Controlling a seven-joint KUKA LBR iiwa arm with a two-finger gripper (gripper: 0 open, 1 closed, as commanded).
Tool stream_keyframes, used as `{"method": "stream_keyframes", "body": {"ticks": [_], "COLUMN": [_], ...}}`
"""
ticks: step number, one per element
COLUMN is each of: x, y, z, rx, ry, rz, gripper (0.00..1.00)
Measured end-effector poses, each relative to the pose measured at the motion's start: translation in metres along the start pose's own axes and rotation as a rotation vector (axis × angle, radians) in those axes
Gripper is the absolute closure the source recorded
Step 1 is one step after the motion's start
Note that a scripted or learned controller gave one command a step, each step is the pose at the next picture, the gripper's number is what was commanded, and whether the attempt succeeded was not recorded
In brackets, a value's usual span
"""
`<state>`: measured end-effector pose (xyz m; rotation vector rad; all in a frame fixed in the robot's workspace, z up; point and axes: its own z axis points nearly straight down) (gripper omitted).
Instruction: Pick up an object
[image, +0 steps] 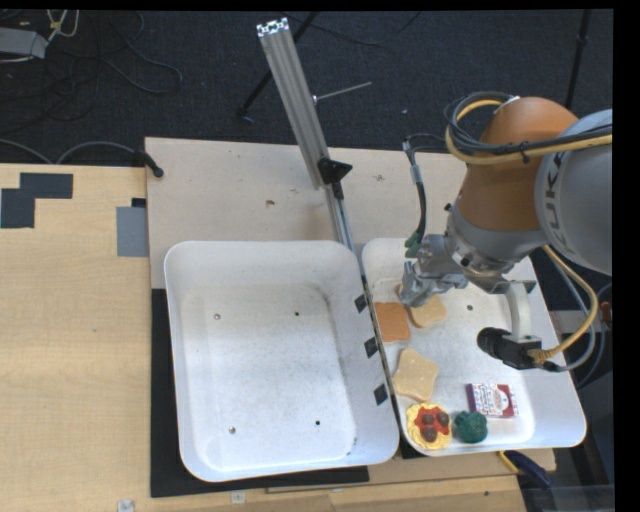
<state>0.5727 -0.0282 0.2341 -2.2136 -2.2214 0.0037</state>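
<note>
My gripper (420, 291) hangs low over the upper left part of the right bin (560, 425), beneath the grey and orange wrist. A pale tan piece (430, 313) lies right at its tips, touching or just under them. An orange-brown slice (392, 323) rests just to the left of it. Lower down lies a pale bread-like slice (416, 376). Along the front of the bin sit a yellow piece with red spots (429, 424), a dark green lump (470, 427) and a small red and white packet (491, 400).
The left bin (190, 280) lies beside the right one, with a black-clipped divider between them. A slanted aluminium bar (300, 110) rises from behind the bins. A black part of the arm (510, 346) hangs over the right bin's right side.
</note>
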Motion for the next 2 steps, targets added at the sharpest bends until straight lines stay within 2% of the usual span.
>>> {"method": "stream_keyframes", "body": {"ticks": [1, 2], "x": [0.05, 0.105], "y": [0.011, 0.017], "z": [0.012, 0.002], "rx": [-0.002, -0.004], "ry": [-0.001, 0.0], "rz": [-0.001, -0.001], "gripper": [1.0, 1.0]}}
